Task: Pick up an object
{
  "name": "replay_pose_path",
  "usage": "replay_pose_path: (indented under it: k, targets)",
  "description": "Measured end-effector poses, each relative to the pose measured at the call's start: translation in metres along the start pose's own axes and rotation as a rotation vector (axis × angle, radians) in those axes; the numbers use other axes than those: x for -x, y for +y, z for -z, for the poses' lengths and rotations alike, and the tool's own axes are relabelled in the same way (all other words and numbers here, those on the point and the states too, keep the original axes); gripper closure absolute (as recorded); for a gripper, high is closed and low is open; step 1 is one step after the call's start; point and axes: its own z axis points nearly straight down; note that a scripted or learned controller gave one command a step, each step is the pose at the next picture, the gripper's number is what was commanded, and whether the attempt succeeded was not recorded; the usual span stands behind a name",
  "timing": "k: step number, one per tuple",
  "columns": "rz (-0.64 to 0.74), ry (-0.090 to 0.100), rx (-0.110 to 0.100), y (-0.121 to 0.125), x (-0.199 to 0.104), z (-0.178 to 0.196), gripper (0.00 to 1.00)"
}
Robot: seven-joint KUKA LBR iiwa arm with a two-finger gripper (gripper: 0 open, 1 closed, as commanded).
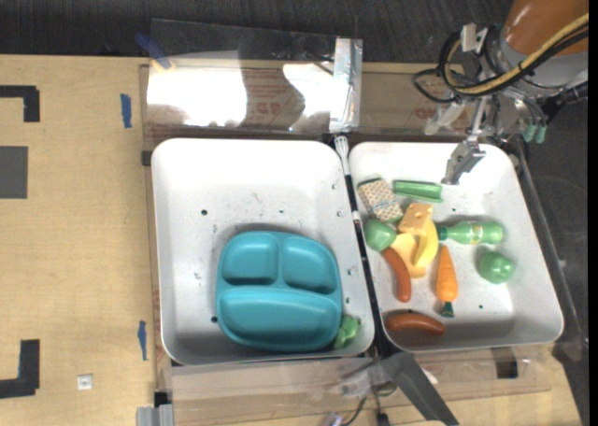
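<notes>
The right bin (537,307) holds several toy foods. Among them are a checkered cracker (377,195), a green pod (417,190), a yellow-orange wedge (417,220), a carrot (446,275), a red sausage (399,276), a brown sausage (414,323), a green bottle shape (472,232) and a green ball (495,267). My gripper (461,167) hangs over the bin's far edge, just right of the green pod and above the bottle shape. Nothing shows in its grasp.
In the left bin (187,181) lies a teal divided plate (278,291), with a small green piece (348,327) at its right corner. A clear plastic sheet (252,83) lies behind the bins. Cables (467,64) hang by the wrist.
</notes>
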Motion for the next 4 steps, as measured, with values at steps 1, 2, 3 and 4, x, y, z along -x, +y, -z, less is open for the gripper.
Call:
replay_pose_path:
  k: [1,2,3,4]
  targets:
    - [0.017,0.012,0.002,-0.029,-0.031,-0.158,0.00]
    - [-0.069,-0.009,-0.002,-0.024,-0.064,-0.179,0.00]
    - [-0.101,-0.006,-0.001,-0.010,-0.114,-0.181,0.00]
    - [-0.171,-0.018,-0.001,-0.006,-0.156,-0.179,0.00]
